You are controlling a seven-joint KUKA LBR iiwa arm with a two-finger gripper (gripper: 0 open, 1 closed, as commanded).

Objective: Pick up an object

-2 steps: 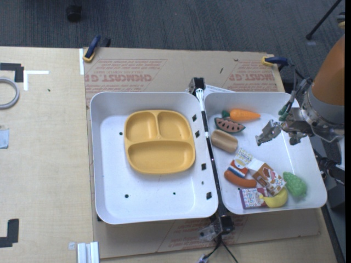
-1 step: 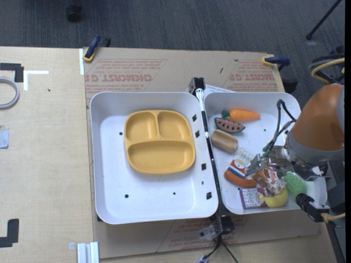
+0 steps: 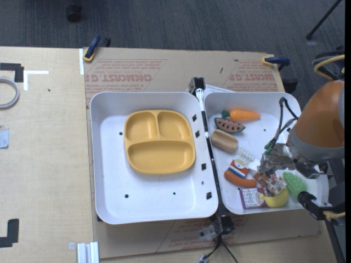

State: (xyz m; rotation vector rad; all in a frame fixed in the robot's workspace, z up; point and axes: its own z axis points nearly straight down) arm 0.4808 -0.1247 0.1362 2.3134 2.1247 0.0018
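Left bin (image 3: 109, 163) holds just a smooth yellow divided plate (image 3: 159, 141) near its centre — hard plastic, by the look. Right bin (image 3: 285, 100) has the toys: carrot (image 3: 244, 114) and watermelon slice (image 3: 229, 125) toward the far edge, a rounded bun (image 3: 224, 141) mid-bin, hot dog (image 3: 239, 178) near the front. The claw (image 3: 269, 171) is down in the front-right clutter — looks like the grab step; can't tell if it's open or closed. Next comes a clean lift.
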